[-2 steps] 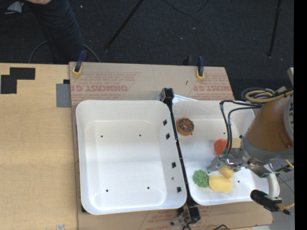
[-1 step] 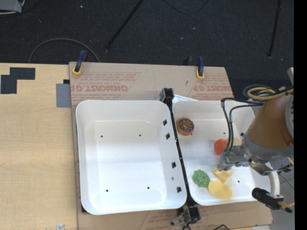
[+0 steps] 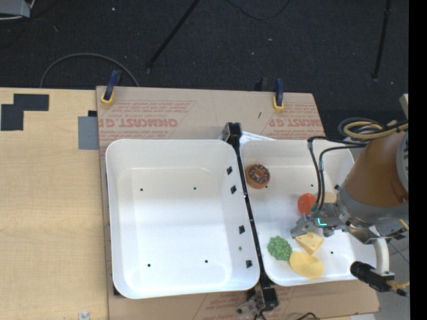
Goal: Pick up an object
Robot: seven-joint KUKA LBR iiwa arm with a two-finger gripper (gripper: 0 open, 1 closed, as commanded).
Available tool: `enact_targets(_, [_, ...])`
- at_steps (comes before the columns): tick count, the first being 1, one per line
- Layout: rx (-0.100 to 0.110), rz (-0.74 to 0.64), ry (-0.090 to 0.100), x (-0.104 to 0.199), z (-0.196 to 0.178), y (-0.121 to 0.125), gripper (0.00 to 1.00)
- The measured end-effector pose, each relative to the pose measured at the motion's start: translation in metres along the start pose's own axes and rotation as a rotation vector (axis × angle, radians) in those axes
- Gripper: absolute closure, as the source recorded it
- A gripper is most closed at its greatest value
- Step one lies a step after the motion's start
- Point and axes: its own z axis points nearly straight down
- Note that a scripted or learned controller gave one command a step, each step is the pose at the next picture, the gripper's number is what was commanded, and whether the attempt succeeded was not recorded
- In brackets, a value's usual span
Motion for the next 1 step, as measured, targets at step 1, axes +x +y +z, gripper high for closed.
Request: enact_targets(1, [-0.003,-0.001,0.0,-0.0027,0.0248,-0.0165,0.0])
